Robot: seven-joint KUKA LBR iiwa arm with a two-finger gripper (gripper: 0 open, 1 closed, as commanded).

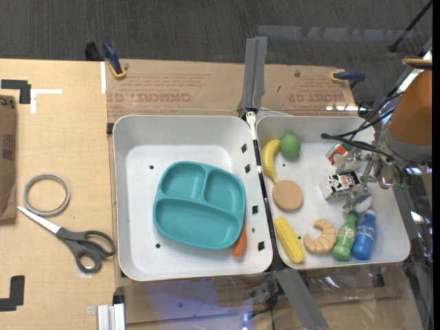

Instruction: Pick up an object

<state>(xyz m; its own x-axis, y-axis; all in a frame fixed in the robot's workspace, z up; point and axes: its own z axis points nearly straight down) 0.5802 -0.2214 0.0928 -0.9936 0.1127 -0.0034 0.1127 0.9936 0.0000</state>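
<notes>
My gripper (pixel 354 179) hangs low over the right part of the right bin (pixel 392 253), the arm reaching in from the right. It is open, one finger above and one below a small white carton with black patches (pixel 341 182). A small red-and-white item (pixel 335 154) lies just above it. Also in this bin are a banana (pixel 269 159), a green lime (pixel 290 145), a round tan biscuit (pixel 287 196), a corn cob (pixel 289 239), a croissant (pixel 321 236), a green bottle (pixel 344 238) and a blue bottle (pixel 364 235).
The left bin (pixel 130 205) holds a teal divided plate (pixel 200 205) with a carrot (pixel 239 243) at its lower right edge. Scissors (pixel 72 238) and a tape roll (pixel 46 193) lie on the bench to the left. A grey divider (pixel 253 74) stands behind the bins.
</notes>
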